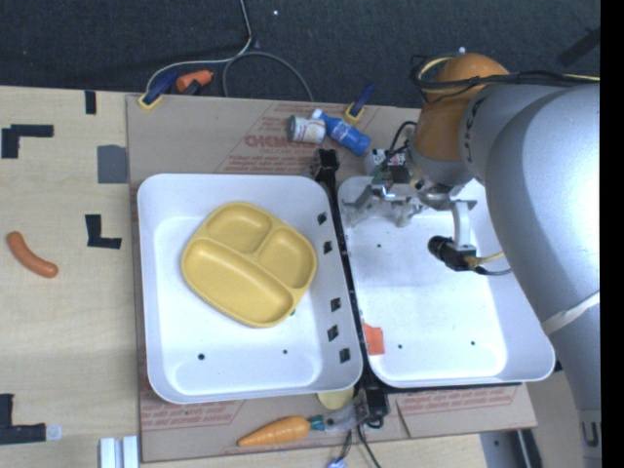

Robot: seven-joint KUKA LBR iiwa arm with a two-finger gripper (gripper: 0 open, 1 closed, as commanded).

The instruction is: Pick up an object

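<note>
A yellow divided plate (250, 262) lies in the left bin (166, 359), tilted toward the bin's middle. A small orange piece (372, 339) rests at the near left edge of the right bin (448, 359). My gripper (383, 199) hangs low over the far left corner of the right bin, below the orange wrist band (450, 105). It is well apart from the orange piece and just right of the divider between the bins. Nothing shows in its grasp.
A black cable plug (448, 252) dangles off the wrist over the right bin. Behind the bins lie a blue and white bottle (330, 130) and clamps. A toy carrot (275, 432) lies in front of the bins, and a sausage (31, 254) far left.
</note>
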